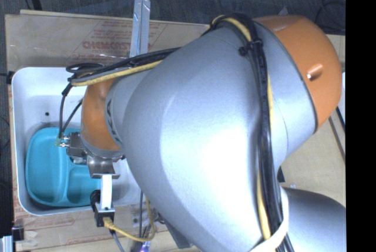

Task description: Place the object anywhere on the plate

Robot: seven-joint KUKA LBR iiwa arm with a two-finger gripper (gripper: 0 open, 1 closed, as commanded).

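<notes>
Wrist end of the arm point(211, 127) sits low over the left bin point(35, 77), orange band point(97, 118) just above the metal flange. The gripper point(97, 154) hangs below that flange, directly over the near-right part of the blue plate point(47, 171). Whether it is apart, together or clamped on something: cannot tell, the arm's bulk and the mount cover that end. A white bracket with a black tip point(104, 201) juts from the wrist toward the bin's near rim. Yellow and black cables point(117, 66) run along the arm and loop across the bin's far side. The object to be placed: no sighting from this angle; if carried, it would be under the wrist, hidden. The plate lies in the near-left corner of the bin, its raised lip close to the bin's walls on the left and near sides. A grey upright post point(141, 24) stands behind the bin on the cardboard-covered bench point(70, 33). Judgement on the step: looks like the set-down stage, tool already above the plate. To do it well, lower straight and slowly until the load bears on the plate's flat floor, not its lip, and release only then. Nudging a little toward the plate's centre first would give margin against rolling off the right edge. Lift vertically afterward so the bracket and cables do not drag the plate.
</notes>
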